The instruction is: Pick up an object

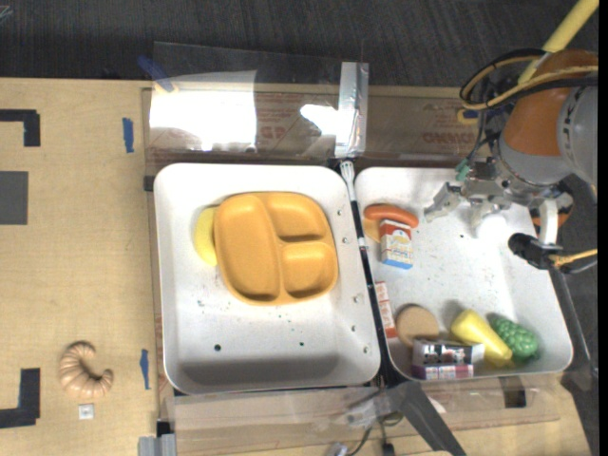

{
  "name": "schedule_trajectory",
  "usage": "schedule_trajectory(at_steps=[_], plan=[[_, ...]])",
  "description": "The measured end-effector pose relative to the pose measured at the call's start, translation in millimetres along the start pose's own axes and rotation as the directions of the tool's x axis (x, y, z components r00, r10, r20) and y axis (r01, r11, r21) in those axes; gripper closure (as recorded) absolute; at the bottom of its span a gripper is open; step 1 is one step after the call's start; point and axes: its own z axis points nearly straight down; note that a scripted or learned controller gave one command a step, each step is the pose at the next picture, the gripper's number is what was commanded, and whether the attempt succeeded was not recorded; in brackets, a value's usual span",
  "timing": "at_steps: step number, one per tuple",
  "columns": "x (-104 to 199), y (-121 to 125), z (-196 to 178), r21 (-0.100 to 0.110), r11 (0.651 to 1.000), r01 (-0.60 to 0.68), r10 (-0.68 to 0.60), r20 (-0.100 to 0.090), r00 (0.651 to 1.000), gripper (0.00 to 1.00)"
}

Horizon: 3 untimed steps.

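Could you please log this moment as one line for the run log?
gripper: over right bin, far end, holding nothing | orange tray: left bin | carton, corn: right bin | pick: not done

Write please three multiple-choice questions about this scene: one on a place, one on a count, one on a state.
1. Where does the orange divided tray lie?
A. left bin
B. right bin
C. on the bench

2. How many compartments has the tray?
A. two
B. three
C. five

3. How does the gripper stand to the objects?
A. it holds the yellow corn toy
B. it presses the tray
C. it hangs over the right bin, touching no object

Answers: 1 A, it fills the left bin. 2 B, one long and two small hollows. 3 C, bare bin floor lies below it.
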Motion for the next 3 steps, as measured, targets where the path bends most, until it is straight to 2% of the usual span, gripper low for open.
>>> schedule_trajectory(at_steps=[1, 2, 3], plan=[[39, 21, 22, 0.020, 0.900, 0.435, -0.436, 0.023, 0.900, 0.00], [65, -27, 23, 0.009, 0.862, 0.506, -0.506, 0.021, 0.862, 0.00], [65, 21, 21, 0.011, 0.944, 0.330, -0.331, 0.023, 0.944, 0.00]])
